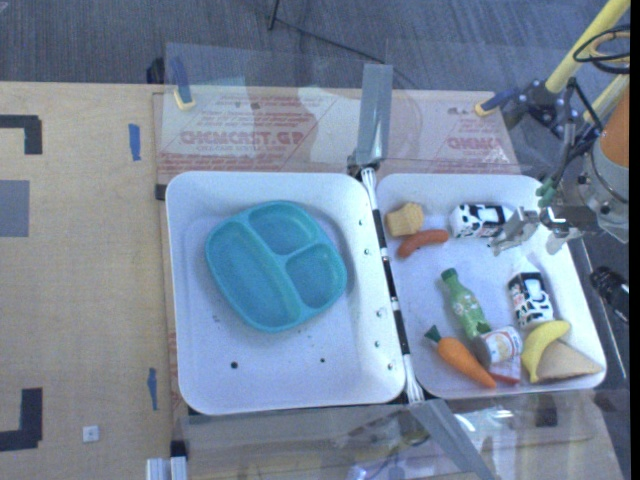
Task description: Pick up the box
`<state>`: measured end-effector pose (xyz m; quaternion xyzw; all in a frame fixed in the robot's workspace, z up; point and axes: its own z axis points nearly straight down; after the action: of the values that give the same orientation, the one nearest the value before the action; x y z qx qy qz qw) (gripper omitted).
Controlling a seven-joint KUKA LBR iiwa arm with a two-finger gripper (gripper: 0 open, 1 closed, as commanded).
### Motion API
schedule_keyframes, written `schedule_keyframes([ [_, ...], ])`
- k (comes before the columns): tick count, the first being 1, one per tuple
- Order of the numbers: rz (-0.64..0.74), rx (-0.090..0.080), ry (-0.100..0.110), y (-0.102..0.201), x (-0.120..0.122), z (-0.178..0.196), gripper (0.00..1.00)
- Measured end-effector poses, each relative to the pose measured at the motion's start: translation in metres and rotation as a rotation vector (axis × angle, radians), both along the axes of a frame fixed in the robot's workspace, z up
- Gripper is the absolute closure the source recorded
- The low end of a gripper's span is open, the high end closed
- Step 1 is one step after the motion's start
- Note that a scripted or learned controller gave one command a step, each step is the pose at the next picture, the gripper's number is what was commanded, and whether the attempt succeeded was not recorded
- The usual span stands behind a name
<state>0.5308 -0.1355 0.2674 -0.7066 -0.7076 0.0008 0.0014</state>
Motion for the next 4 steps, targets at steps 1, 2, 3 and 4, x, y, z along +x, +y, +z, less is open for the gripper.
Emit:
schedule_keyframes([
  [1, -0.023, 0.000, -0.001, -0.001, -0.052, -0.145, 0.00],
  [2, -0.111, -0.002, -0.004, -0.067, -0.051, -0.119, 0.00],
  [3, -0.128, -0.002, -0.003, -0.066, -0.050, 0.013, 0.00],
  [4, -0.028, -0.003, -0.005, -0.053, -0.013, 0.052, 0.00],
])
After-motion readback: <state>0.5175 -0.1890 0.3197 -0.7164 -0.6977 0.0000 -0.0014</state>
